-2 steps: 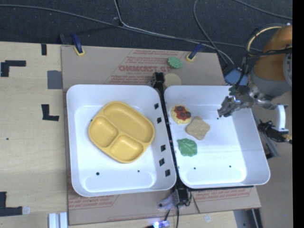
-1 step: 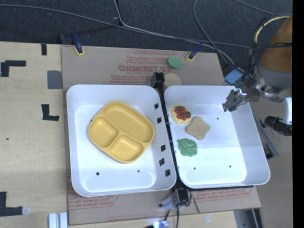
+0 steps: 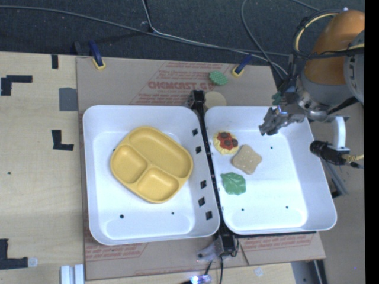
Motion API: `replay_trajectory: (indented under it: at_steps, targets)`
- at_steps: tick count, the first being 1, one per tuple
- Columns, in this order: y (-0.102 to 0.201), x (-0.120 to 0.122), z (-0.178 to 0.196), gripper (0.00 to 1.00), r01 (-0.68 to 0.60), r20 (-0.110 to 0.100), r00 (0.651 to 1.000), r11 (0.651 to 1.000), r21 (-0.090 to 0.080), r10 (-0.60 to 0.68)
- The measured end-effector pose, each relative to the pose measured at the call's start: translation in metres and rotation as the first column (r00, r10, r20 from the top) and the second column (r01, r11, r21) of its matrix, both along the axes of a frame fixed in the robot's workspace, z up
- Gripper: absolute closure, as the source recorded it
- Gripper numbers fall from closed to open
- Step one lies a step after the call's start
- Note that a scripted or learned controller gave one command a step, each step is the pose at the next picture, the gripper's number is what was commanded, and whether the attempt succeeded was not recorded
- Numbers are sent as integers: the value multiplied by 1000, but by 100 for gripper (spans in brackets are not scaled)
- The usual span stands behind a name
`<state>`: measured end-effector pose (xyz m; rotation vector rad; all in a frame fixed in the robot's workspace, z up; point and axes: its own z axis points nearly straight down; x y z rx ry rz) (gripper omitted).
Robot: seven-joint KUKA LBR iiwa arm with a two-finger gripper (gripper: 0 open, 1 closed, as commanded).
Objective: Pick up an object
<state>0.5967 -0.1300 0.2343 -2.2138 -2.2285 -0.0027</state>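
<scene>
I see the pincer hanging over the upper right part of the right bin; I cannot tell how it stands, nor see anything in it. Well to its left in that bin lie three toy foods: a small pizza round, a tan bread slice touching it, and a green leafy piece just below. The left bin holds a yellow divided tray. Both bins sit on the counter.

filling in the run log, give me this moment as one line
gripper: over right bin, upper part, nothing seen held | toy pizza, bread slice, green piece: lying in right bin | yellow tray: in left bin
</scene>
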Motion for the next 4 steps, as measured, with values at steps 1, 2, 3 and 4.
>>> replay_trajectory:
  at_steps: [1,2,3,4]
  targets:
    - [50,3,-12,100,1,-2,1000,1000,0,-1]
    - [106,6,-22,100,1,-3,1000,1000,-1,-1]
    - [165,12,-9,100,-1,-1,1000,1000,0,1]
    - [218,9,-17,100,0,-4,1000,1000,-1,0]
